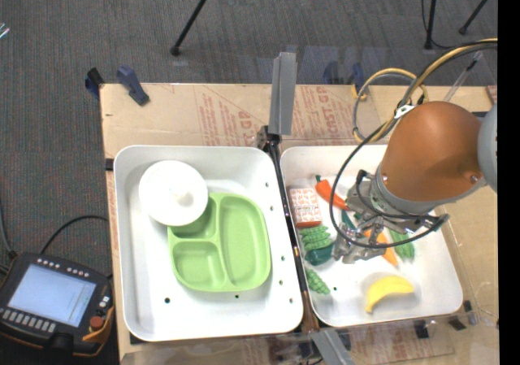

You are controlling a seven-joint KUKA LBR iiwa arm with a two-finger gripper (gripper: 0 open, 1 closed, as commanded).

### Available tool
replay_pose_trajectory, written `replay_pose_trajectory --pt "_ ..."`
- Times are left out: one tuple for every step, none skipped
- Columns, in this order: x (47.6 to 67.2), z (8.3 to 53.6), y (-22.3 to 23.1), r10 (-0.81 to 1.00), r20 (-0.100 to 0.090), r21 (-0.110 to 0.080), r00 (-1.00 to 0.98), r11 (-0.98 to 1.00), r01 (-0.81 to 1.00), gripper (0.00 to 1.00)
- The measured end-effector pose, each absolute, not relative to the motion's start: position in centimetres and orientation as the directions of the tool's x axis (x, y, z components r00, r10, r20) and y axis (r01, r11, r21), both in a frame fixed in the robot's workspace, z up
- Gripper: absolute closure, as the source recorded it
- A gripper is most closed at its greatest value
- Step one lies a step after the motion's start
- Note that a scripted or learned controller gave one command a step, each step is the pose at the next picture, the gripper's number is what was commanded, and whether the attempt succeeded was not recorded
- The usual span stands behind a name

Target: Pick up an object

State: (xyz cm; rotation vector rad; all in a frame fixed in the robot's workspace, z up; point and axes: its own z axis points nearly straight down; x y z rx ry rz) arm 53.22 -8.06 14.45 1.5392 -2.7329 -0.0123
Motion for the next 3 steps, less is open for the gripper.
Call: replay_pose_trajectory --pt "58.8 10.0 -8.8 -0.792 -0.003 0.004 -0.610 0.610 -0.792 1.00" --pt "52.9 9.2 -9.6 -0.661 -0.011 -0.009 -0.750 0.750 -0.661 1.00" --pt "55.5 20.5 -6.5 -0.716 -0.009 -0.007 -0.698 0.698 -0.716 1.00"
